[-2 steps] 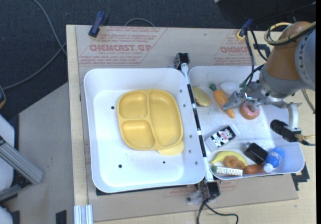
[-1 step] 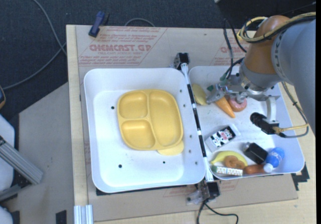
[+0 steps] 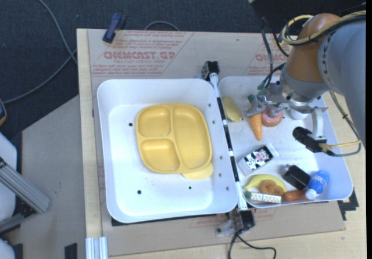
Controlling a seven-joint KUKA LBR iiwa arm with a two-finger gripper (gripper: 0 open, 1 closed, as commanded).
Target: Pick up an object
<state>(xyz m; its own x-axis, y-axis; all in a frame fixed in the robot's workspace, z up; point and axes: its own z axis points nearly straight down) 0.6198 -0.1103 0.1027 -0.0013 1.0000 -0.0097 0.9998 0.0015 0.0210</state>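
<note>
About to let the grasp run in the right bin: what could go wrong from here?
1. The gripper hangs over a tight cluster: the orange toy carrot lies against a pink round object, so it might catch both or neither.
2. The pale yellow object rests against the right white bin wall by the divider; a nudge could wedge it there.
3. The black cable trails near the wrist and might snag.
</note>
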